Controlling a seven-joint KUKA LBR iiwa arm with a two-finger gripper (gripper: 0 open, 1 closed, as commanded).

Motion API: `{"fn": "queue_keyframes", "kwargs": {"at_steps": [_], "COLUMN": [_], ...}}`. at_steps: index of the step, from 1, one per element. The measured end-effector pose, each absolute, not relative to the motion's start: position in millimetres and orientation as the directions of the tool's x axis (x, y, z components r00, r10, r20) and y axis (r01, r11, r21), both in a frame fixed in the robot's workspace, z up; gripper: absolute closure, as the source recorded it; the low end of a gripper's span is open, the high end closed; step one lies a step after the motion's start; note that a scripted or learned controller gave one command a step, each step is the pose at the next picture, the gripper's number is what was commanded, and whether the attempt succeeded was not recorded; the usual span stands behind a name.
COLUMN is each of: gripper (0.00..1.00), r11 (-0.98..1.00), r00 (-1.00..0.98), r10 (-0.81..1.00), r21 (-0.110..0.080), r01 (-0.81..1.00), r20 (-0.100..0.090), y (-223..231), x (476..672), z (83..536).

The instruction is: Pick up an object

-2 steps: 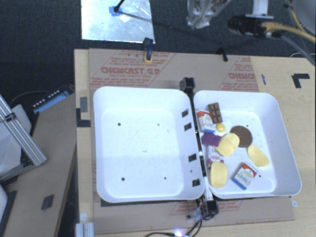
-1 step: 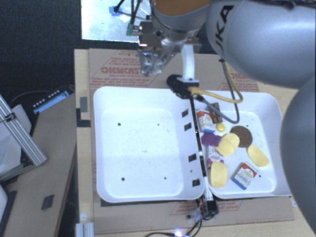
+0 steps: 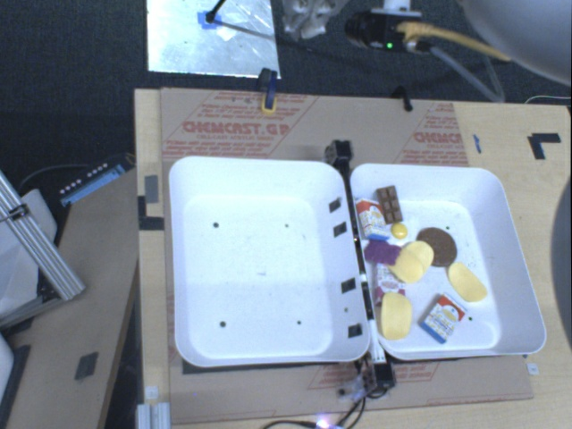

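White shallow right-hand bin [image 3: 500, 239] carries all the pickable items; its twin, the white shallow left-hand bin [image 3: 255, 257], sits w/ it on the desk [image 3: 107, 239].

Progress: nothing has been lifted yet, as far as can be judged. The tool [image 3: 308, 7] is seen blurred at the top of the view, well apart from both bins, w/ nothing visibly held. Whether it is released or clenched cannot be told. Approach, descent, grasp and lift are all judged left to do.

Candidates, all well below the tool in the view and slightly to its right:
- brown segmented chocolate bar [image 3: 387, 204], closest to the tool
- red-and-white packet [image 3: 368, 214]
- dark brown round disc [image 3: 437, 246]
- pale yellow oval chip [image 3: 466, 281], lying apart from the pile, so prob. the easiest pick
- blue, red and white small carton [image 3: 442, 318], farthest from the tool

Writing: "CHEMCAST GP" is read in red print on the brown paper-faced sheet [image 3: 237, 125] under the bins, approx. straight below the tool. Print on the packet and carton is too small to be read.
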State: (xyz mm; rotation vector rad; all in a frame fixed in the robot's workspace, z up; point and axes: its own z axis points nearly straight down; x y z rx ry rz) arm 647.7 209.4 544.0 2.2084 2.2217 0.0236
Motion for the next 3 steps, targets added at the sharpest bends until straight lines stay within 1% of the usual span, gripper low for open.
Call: {"fn": "queue_keyframes", "kwargs": {"at_steps": [1,2,3], "gripper": [1.00,1.00,1.00], "r11": [0.007,0.007,0.010], "r00": [-0.007,-0.007,-0.010], "r10": [1.000,1.000,1.000], "r21": [-0.013,0.016,0.005], "r01": [1.000,1.000,1.000], "r20": [-0.003,0.006,0.002], "y": [222,226,226], "x": [591.1,619.4,618.9], "z": [411,543,547]}}
